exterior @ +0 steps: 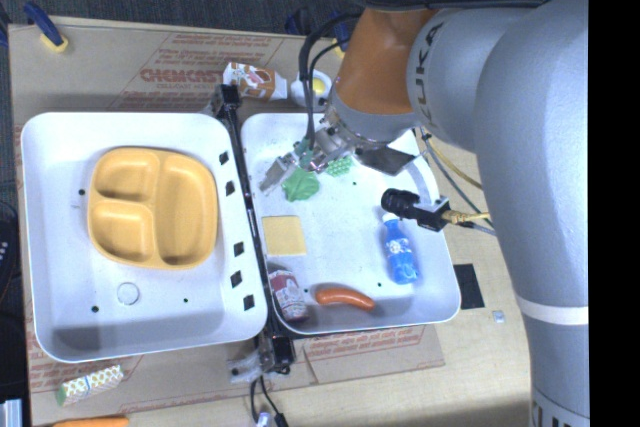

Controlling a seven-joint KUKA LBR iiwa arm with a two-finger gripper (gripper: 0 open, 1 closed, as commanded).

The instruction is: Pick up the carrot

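Observation:
The carrot (343,296), small, orange and glossy, lies on its side near the front wall of the right bin (440,290). My gripper (297,169) hangs at the back left of that bin, far from the carrot. It is right over a green leafy toy (300,185), and I cannot make out whether it touches it. The wrist and arm cover the back right of the bin.
In the right bin lie a yellow cheese slice (284,235), a blue bottle (400,251), a red can (287,293) just left of the carrot, and another green piece (340,167). The left bin (50,315) holds a yellow divided plate (154,205).

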